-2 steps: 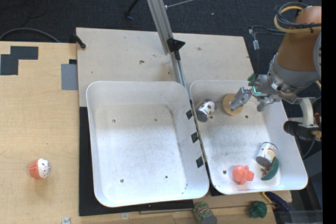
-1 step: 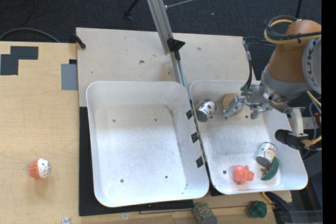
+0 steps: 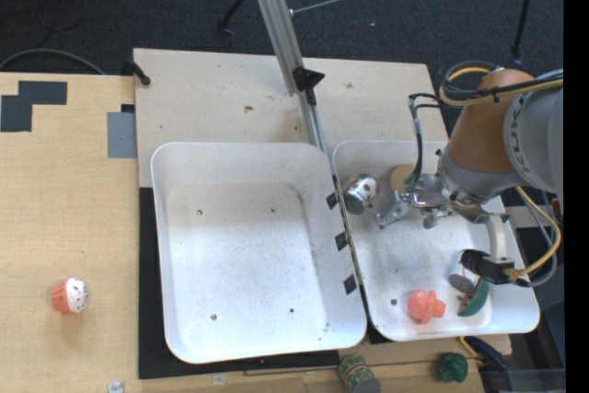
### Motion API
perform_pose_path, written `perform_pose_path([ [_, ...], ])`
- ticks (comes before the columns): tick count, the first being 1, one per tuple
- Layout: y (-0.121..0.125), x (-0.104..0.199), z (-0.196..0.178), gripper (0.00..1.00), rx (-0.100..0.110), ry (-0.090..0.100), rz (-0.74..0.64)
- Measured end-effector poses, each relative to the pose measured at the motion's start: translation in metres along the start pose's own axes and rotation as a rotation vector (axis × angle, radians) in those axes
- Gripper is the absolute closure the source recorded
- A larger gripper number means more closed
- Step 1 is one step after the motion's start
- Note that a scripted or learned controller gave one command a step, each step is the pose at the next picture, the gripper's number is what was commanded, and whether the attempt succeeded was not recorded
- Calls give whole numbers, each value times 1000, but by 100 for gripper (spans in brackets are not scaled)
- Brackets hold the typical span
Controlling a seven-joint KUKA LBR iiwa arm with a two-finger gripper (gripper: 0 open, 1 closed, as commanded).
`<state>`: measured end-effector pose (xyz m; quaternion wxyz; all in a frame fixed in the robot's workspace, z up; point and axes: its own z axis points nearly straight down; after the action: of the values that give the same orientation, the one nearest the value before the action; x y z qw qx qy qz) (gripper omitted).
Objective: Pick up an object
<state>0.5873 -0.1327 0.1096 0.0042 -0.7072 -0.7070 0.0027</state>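
Observation:
My gripper hangs low over the upper left part of the right bin, at the end of the grey and orange arm. A small silvery white round object lies just left of the gripper, close to the bin's left wall. Behind the gripper sits a tan round piece, partly hidden by the wrist. Near the bin's front edge lies a pink lump, with a dark green curved piece to its right.
The left bin stands beside the right one, joined at a divider with black clips. A red and white toy rests on the wooden table at far left. A green object and a small can lie in front of the bins.

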Motion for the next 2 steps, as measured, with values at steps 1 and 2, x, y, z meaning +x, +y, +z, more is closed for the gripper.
perform_pose_path([
  [1, 1, 1, 18, 0, -8, -2, 1],
  [2, 0, -1, 8, 100, -7, -1, 7],
])
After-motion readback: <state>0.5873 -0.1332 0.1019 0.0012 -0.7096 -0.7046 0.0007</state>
